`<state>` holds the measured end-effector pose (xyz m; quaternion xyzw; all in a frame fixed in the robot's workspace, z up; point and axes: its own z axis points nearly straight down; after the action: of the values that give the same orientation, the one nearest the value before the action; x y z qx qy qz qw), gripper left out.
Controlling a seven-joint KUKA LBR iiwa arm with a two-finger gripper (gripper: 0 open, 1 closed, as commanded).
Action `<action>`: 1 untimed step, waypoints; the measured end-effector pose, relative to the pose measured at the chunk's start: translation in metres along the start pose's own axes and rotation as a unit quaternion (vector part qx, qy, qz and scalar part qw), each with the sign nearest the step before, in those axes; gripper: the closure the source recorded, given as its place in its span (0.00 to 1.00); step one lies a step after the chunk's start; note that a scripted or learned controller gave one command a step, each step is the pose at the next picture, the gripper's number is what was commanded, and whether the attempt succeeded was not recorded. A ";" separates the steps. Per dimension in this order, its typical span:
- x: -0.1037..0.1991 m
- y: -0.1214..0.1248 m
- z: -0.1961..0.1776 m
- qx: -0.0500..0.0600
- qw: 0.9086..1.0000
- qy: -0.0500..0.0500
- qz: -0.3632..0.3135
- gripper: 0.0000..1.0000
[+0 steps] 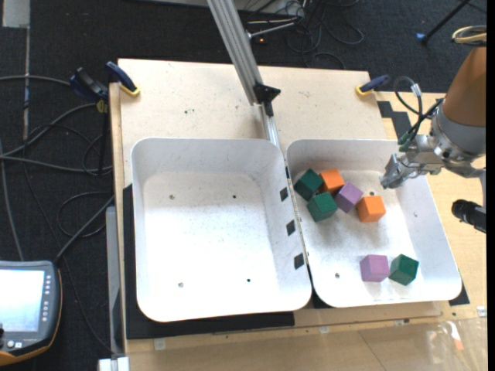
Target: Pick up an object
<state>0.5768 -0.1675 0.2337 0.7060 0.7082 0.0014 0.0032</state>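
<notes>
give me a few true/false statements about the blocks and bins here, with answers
1. All the blocks lie in the right bin. True.
2. There are three orange blocks. False: two, one orange block in the cluster and another orange block beside it.
3. A purple block sits next to a green block near the front. True.
4. The pincer hangs over the left bin. False: it is above the right bin.

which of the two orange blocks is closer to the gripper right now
The orange block lying apart on the cluster's right, just below the gripper. The other orange block sits wedged among green and purple ones.
</notes>
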 end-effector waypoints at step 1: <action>0.000 0.002 -0.044 0.000 1.000 0.000 0.000 1.00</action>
<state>0.5782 -0.1677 0.2782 0.7059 0.7083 0.0014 0.0031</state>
